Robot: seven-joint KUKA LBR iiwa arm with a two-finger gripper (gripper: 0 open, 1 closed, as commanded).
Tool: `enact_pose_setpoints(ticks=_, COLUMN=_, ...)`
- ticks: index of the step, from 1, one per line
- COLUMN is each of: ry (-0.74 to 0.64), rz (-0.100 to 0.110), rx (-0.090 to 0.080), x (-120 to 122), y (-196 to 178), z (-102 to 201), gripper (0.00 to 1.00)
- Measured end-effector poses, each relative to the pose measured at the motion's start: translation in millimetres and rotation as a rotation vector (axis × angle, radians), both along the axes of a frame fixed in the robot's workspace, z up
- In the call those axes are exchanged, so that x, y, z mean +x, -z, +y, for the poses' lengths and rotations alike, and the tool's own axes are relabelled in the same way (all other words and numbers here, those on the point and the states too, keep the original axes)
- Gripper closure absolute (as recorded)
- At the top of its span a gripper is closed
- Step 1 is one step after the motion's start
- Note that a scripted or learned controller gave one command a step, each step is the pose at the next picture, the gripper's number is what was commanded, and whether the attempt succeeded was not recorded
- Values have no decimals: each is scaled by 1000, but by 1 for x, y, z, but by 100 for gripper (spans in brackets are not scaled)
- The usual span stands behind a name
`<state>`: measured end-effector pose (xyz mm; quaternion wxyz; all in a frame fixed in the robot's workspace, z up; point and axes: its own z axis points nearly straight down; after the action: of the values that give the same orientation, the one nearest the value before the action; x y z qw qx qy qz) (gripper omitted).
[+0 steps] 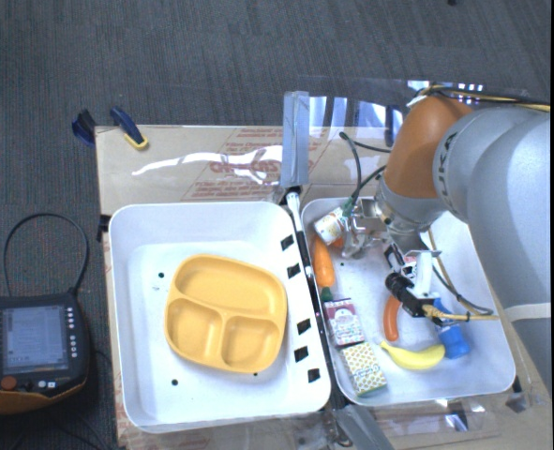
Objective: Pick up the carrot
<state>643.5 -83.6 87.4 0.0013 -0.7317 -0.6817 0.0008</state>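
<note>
The carrot (323,264) is orange and short. It lies in the right bin (490,350) against that bin's left wall, pointing along the wall. My gripper (356,240) hangs low over the bin's upper left part, just right of the carrot and a little behind it. Nothing can be seen held in the gripper. The grey arm with its orange band (417,157) covers the bin's far right side.
A small bottle (330,223) lies at the right bin's far left corner. Two small boxes (343,322) (364,368), an orange-red sausage-like piece (391,318), a banana (412,354) and a blue object (455,342) lie nearer. The left bin (131,242) holds a yellow divided plate (226,312).
</note>
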Motion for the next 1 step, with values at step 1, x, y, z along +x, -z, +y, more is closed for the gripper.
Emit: enact_pose_setpoints(ticks=1, ry=166, rz=-1, rx=-1, x=0, y=0, z=-2, gripper=100)
